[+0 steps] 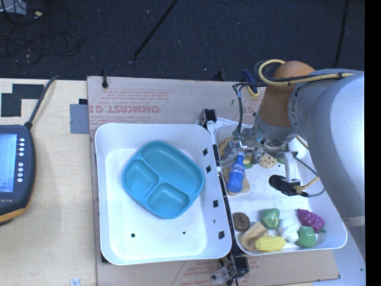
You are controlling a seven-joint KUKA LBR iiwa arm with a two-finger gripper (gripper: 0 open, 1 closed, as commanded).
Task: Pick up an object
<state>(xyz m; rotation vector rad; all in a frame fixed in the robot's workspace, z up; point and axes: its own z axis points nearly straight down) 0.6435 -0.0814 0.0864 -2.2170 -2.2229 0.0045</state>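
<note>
Resting on a cardboard-covered bench (149,103), two white bins (119,219); the gripper's (253,148) state is unclear.

1. Robotics lab: grey arm (333,130) over two white bins (113,159) on cardboard.
2. Teach pendant (12,165) at 9 o'clock.
3. Cables (36,34) at 11 o'clock, dark floor.

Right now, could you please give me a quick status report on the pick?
Gripper low in right bin. Blue bottle beside it, not held. Toy food clustered at near corner.
</note>
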